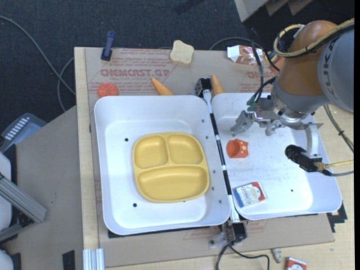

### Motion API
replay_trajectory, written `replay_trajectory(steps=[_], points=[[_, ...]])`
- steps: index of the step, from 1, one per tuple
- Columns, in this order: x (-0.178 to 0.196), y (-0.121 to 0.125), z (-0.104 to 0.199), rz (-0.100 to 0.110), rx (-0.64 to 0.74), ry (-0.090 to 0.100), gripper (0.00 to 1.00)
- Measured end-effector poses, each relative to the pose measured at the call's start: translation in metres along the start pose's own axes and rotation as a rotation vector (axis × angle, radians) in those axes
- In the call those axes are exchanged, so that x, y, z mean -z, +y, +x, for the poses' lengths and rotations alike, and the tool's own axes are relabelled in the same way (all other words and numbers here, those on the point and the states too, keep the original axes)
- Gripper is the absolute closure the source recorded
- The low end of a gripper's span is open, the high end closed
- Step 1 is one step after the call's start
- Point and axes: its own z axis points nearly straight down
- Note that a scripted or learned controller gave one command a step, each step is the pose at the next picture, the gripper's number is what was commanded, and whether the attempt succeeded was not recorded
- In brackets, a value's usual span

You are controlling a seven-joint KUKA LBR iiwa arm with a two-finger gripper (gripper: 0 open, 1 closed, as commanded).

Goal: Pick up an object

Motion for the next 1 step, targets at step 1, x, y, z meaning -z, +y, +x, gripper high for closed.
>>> replay_trajectory(steps=[1], points=[[-0.1000,0.0295,-0.0328,-0.002,0.000,0.000,0.00]])
